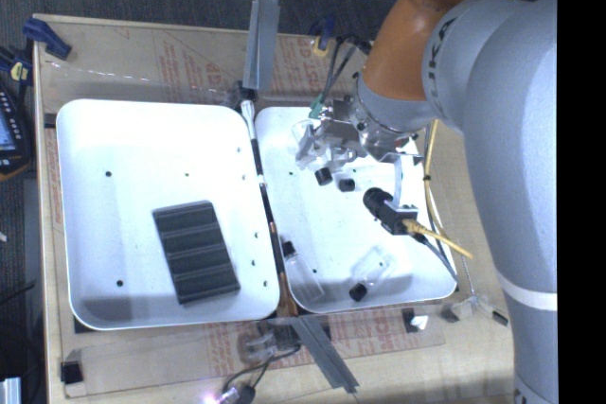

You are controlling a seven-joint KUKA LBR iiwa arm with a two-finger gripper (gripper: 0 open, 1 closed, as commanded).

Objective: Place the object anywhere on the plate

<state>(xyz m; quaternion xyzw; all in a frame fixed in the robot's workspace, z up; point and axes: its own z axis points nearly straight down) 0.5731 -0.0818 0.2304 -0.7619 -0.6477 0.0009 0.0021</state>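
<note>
Two shallow white bins side by side, and the gripper (pixel 335 180) hangs over the far half of the right bin (pixel 317 227), its dark fingertips (pixel 324 175) standing apart with only white floor between them, nothing held. Down from the fingers, well apart from them and toward the bin's near wall, lies the clear object (pixel 372 268). It is see-through with a black end, and its long axis runs on a diagonal, black end pointing at the near wall and the clear end angled up and to the right. It sits close to that near edge, with little room on that side, but open white floor stretches between it and the fingers. Left of the fingers and lower, a small black piece (pixel 287 249) sits just beside the wall that the two bins share. Across that wall, well to the left of the fingers, the dark ribbed plate (pixel 196 251) lies flat in the left bin (pixel 123 156), its long axis running far to near with a slight lean and its ribs crossing it. Its near corner comes close to the front edge, while the floor above it and to its left is bare and wide.
</note>
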